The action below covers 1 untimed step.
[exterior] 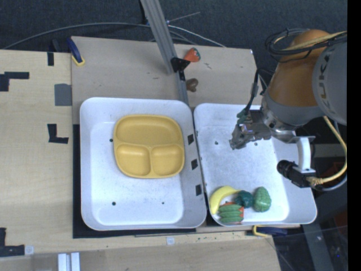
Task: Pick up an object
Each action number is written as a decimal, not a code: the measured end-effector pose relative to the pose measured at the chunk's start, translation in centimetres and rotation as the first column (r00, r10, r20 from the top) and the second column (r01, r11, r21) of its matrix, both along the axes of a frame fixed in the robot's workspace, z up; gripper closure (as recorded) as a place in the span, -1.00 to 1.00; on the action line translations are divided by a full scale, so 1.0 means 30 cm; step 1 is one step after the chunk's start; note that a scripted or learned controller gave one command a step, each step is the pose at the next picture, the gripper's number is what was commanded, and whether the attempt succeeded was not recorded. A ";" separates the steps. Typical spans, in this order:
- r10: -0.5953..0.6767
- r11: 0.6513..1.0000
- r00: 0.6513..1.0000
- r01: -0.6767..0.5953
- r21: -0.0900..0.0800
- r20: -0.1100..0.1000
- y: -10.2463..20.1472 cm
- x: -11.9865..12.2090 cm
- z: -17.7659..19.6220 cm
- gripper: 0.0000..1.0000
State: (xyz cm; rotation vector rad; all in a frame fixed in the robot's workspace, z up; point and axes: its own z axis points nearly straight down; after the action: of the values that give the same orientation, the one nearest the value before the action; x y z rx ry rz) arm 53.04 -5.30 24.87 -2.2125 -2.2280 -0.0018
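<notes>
A yellow three-compartment plastic plate (149, 145) is seen in the left white bin (90, 168), small yellow and green toy foods (240, 201) are clustered untouched at the right bin's (265, 168) lower edge, and above them the gripper (239, 139), finger state indiscernible, carries nothing, beside partly legible "KU" lettering on the arm (324, 86).

Two shallow white bins sit side by side on one bench (225, 78): a left bin (93, 151) and a right bin (225, 157). The left bin holds one yellow divided plate (149, 145) with three compartments. The right bin holds one yellow banana (221, 195), one green-and-red toy (230, 211), one dark teal piece (245, 199) and one green piece (262, 199).
</notes>
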 end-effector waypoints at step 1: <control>0.001 1.000 1.000 -0.001 0.000 -0.001 0.190 0.050 0.008 1.00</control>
State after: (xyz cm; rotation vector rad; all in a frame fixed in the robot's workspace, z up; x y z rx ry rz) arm 54.53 0.40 25.10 -2.2110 -2.2287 -0.0013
